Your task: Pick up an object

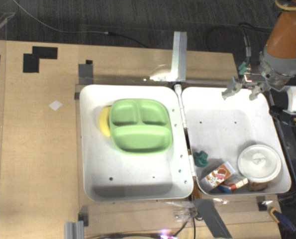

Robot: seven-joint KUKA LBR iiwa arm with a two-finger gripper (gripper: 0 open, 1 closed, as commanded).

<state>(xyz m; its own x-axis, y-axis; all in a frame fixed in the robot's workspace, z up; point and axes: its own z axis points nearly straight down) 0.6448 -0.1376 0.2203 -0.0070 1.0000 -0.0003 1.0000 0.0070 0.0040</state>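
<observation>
At the far right corner of the right bin point(217, 108), the gripper point(243, 87) hangs above the rim, its fingers point(231, 89) spread apart with nothing between them. The arm point(286, 34) reaches in from the right, its orange band showing above the wrist. In the left bin point(95, 178) a green divided plate point(139, 125) lies toward the far side, with a yellow object point(104, 122), perhaps a banana, tucked partly under its left edge. Along the near side of the right bin sit a small teal object point(201, 158), a printed carton point(218, 177), a white round lid point(258, 162) and, just beside the carton, small items too blurred to name.
</observation>
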